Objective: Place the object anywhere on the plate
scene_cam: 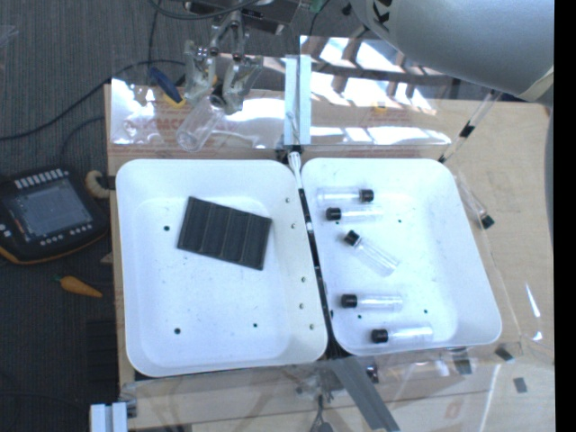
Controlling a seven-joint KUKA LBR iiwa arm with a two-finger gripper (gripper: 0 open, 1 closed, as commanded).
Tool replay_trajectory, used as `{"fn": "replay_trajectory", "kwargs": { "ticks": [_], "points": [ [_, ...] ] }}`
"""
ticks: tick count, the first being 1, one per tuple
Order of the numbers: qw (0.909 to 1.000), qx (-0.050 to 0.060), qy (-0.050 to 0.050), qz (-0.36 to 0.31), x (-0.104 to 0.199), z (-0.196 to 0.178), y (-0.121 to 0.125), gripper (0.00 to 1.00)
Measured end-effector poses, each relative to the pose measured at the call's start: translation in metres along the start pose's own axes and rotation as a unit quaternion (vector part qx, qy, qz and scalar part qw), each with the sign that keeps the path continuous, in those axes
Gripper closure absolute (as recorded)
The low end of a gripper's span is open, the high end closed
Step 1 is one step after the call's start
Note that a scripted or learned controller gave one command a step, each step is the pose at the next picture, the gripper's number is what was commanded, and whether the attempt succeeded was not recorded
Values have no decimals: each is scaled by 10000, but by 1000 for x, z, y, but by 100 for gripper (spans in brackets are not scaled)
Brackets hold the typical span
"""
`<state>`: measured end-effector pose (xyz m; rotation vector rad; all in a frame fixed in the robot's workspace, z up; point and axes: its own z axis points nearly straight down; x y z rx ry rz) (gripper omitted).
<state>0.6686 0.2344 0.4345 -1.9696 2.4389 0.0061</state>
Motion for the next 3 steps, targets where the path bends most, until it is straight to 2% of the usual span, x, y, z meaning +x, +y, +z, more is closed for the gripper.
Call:
{"fn": "replay_trajectory", "kwargs": {
  "ticks": [1,2,3],
  "points": [
    [10000,4,-44,11,-1,-10,0,100],
    [9530,-18,4,-3030,13,0,-1,100],
    [8429,-23,-9,-5381,0,1,1,100]
  ]
}}
